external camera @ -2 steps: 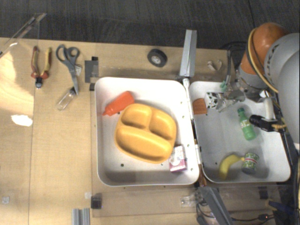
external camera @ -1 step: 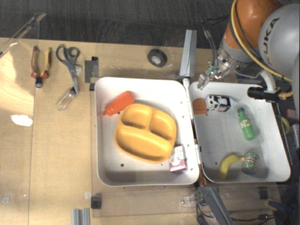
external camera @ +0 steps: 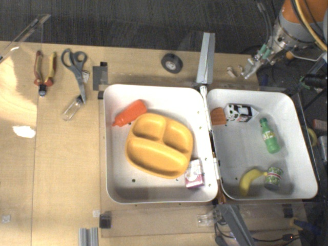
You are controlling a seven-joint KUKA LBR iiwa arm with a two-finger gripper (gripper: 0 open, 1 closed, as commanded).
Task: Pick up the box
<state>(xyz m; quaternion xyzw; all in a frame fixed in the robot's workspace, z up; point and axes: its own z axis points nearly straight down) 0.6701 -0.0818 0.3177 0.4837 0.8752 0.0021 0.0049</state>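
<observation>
Pink-white box (external camera: 195, 173) lies in left bin (external camera: 115, 188) at its 5 o'clock corner, touching yellow divided tray (external camera: 160, 144); orange bottle (external camera: 129, 113) at 11 o'clock. Right bin (external camera: 302, 152): banana (external camera: 249, 180), green bottle (external camera: 269, 135), carton (external camera: 239, 112). Gripper (external camera: 253, 65) at frame's 2 o'clock, off bins; fingers' spread: can't tell.

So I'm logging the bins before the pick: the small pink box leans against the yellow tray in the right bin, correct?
Not quite: the camera view shows the small pink box against the yellow tray in the left bin, not the right one.
</observation>
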